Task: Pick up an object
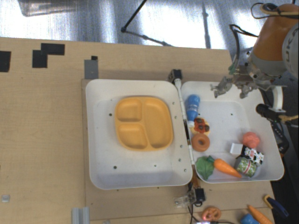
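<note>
— Two fingers of my gripper [230, 90], spread wide, nothing between them, above the right bin's [233, 111] far edge.

— The objects?

— Blue bottle [192, 105] by that bin's left wall; carrot [225, 168] at its near edge.

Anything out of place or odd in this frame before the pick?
Two toys lie off the bins on the bench's near edge: a pretzel and an orange-and-blue piece. The rest sit inside the right bin.
</note>
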Robot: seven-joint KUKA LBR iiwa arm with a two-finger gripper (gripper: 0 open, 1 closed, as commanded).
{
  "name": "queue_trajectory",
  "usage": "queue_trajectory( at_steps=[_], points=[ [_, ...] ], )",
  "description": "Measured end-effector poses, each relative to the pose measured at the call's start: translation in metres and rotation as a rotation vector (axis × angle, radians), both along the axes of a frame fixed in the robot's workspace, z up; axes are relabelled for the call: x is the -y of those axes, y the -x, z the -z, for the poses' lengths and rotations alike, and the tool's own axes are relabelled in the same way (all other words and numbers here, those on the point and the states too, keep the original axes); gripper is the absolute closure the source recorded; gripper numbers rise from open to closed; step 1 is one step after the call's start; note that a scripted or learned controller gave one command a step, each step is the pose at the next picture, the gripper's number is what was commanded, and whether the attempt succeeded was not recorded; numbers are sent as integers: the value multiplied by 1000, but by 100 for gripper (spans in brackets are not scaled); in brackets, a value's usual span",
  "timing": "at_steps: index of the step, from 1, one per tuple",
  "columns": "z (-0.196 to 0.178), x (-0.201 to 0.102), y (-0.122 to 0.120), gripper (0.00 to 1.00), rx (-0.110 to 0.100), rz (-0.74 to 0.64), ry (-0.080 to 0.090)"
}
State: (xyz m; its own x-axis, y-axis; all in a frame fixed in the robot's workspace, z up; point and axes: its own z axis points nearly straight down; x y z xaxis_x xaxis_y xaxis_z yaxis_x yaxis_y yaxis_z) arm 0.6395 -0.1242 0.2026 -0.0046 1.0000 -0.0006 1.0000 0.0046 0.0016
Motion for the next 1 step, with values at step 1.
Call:
queue_trajectory(
  at_steps=[1],
  points=[
    [68,-37,-29,0,-1,-10,-2]
  ],
)
